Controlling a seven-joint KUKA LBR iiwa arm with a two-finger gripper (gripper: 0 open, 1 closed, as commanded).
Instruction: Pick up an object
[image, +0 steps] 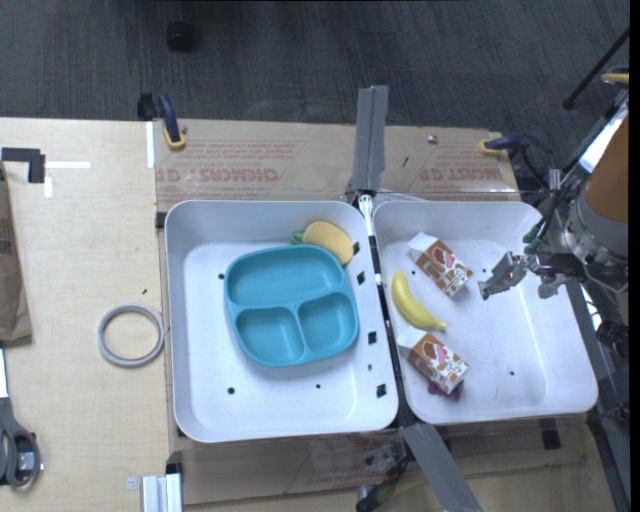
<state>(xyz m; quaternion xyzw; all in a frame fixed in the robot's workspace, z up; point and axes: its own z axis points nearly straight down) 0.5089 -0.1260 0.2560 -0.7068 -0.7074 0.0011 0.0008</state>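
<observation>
The right bin (560, 390) holds a yellow banana (413, 304) and two small brown-and-white cartons, one at the back (441, 266) and one near the front (437, 363). My gripper (522, 282) hangs over the right half of this bin, to the right of the back carton and apart from it. Its fingers (497, 278) stand open with nothing between them. The left bin (195, 390) holds a blue divided tray (291, 305) and a yellow lemon-like fruit (329, 240) at its back edge.
A grey divider bar (370, 140) runs between the bins at the back. A grey tape ring (131, 334) lies on the bench to the left, with scissors (15, 452) at the lower left. The arm's body (605, 200) fills the right side.
</observation>
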